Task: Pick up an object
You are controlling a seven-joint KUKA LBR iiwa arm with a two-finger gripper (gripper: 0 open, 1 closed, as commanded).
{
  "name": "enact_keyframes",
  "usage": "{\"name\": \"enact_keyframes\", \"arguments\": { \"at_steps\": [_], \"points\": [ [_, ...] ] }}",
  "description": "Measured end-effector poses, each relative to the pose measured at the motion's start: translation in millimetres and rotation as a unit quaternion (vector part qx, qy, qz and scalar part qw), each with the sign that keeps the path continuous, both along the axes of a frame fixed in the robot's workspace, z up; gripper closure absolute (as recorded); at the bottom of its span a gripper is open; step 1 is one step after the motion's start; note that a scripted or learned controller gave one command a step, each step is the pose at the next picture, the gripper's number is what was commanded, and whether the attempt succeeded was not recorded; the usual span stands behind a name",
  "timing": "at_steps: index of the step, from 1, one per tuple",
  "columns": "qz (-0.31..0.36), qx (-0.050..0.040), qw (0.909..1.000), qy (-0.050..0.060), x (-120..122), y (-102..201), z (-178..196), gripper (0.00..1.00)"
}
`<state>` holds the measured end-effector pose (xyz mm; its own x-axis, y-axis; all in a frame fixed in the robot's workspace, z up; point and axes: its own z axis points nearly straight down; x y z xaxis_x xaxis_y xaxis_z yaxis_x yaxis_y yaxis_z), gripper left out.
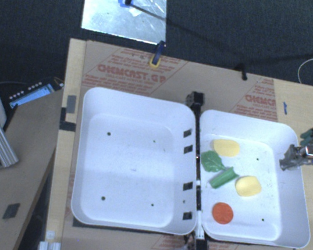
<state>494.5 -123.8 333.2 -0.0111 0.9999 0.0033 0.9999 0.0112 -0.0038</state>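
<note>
The gripper (290,161) hovered over the right bin's (295,196) far-right rim; its grip state was unreadable, nothing visibly held.

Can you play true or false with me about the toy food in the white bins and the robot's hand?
1. The red round piece lies in the right bin. True.
2. The two yellow pieces sit in the left bin. False: the upper yellow piece and the lower yellow piece are both in the right bin.
3. The end effector is at the right bin's right rim. True.
4. The green piece lies between the two yellow pieces. True.
5. The end effector is holding the red round piece. False: that piece lies on the bin floor, apart from the end effector.
</note>
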Motion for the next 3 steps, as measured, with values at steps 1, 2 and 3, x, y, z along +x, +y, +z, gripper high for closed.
{"name": "enact_keyframes", "arguments": {
  "at_steps": [1,2,3],
  "points": [
    [-0.006,-0.0047,0.9999,-0.01,-8,-43,123,1.0],
    [0.001,-0.0002,1.0,-0.001,-7,52,62,1.0],
    [-0.008,-0.0029,1.0,-0.002,-8,-26,41,1.0]
  ]
}}
